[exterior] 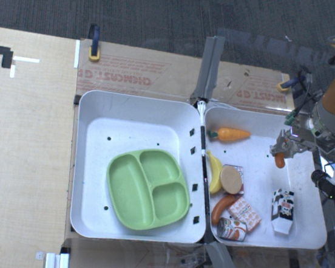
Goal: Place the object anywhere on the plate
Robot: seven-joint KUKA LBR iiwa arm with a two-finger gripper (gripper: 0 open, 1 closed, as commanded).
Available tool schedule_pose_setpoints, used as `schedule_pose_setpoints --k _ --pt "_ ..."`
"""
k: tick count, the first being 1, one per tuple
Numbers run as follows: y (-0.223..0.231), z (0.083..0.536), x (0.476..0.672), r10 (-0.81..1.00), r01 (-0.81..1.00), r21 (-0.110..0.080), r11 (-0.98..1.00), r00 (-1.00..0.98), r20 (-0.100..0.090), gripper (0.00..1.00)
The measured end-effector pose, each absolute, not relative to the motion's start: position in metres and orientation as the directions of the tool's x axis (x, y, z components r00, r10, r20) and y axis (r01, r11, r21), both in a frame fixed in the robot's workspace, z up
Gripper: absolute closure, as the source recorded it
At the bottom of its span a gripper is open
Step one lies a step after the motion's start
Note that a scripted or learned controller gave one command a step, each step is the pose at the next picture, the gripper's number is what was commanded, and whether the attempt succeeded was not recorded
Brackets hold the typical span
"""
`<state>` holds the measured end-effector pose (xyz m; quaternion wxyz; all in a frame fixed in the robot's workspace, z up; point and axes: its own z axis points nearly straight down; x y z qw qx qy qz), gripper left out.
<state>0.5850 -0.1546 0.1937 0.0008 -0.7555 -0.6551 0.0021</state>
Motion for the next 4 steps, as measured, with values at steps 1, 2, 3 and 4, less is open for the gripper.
schedule_pose_setpoints --k 1,2,3,4 --pt "-0.103 0.204 0.576 1.0 1.0 -0.003 0.017 -0.017 0.0 1.0" --pt "-0.042 0.191 0.477 0.976 0.976 -0.003 0.217 -0.217 0.0 1.0" --pt "0.045 0.227 0.478 0.913 0.913 -0.001 0.409 -0.409 -0.001 1.0" --pt "0.045 0.227 0.478 0.913 0.913 -0.001 0.408 -0.408 -0.001 0.0"
